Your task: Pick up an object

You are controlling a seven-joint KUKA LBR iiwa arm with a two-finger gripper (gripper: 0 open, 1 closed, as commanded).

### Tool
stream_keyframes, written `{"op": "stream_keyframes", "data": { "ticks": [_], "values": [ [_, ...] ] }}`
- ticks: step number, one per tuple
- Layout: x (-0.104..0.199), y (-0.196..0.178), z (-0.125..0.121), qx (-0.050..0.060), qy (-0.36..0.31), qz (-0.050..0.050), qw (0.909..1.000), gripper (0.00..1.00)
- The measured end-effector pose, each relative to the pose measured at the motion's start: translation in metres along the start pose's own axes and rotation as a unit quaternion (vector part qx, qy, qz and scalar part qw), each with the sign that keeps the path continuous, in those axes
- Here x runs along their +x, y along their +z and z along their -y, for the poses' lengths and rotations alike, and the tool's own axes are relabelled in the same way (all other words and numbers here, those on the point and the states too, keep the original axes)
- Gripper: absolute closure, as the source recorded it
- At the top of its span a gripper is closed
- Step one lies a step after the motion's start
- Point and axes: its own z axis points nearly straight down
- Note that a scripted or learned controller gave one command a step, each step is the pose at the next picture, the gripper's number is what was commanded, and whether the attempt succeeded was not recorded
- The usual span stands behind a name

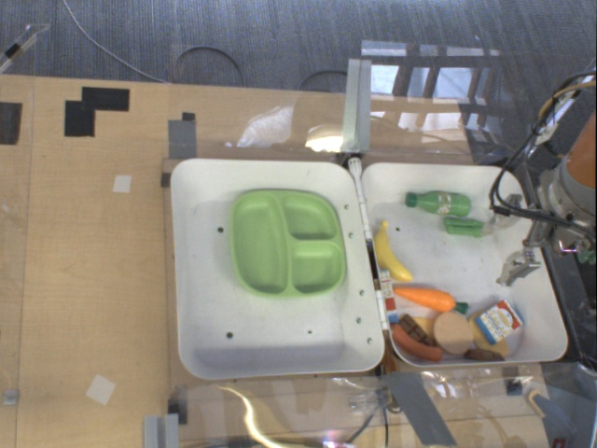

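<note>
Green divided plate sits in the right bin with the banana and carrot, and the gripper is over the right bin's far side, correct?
Not quite. The camera view shows the green divided plate alone in the left bin; the banana and carrot lie in the right bin, with the gripper there.

I saw two white bins sitting side by side on the wooden bench (84, 250). The left bin (187, 278) held a green divided plate (284, 243) lying flat near its middle, its two small compartments toward 3 o'clock. The right bin (532, 315) touched the left one along a shared edge. At 12 o'clock from that seam a grey metal post (357, 105) stood, with crumpled clear plastic (266, 124) just beside it at 9 o'clock. Black stepped markings (96, 108) lay toward 10 o'clock on the bench, well apart from the bins. A thin cable (103, 49) ran over the dark carpet (233, 17) beyond.
</note>
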Motion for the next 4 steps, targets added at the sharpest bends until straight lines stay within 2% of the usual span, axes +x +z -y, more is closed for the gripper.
{"op": "stream_keyframes", "data": {
  "ticks": [1, 2, 3, 4],
  "values": [
    [0.045, 0.087, -0.068, 0.001, -0.021, 0.007, 0.9998, 0.00],
    [0.005, 0.014, -0.009, 0.001, -0.081, 0.003, 0.9967, 0.00],
    [-0.010, 0.097, -0.074, 0.000, -0.096, 0.003, 0.9954, 0.00],
    [-0.053, 0.100, -0.002, 0.002, -0.095, 0.003, 0.9954, 0.00]
  ]
}}
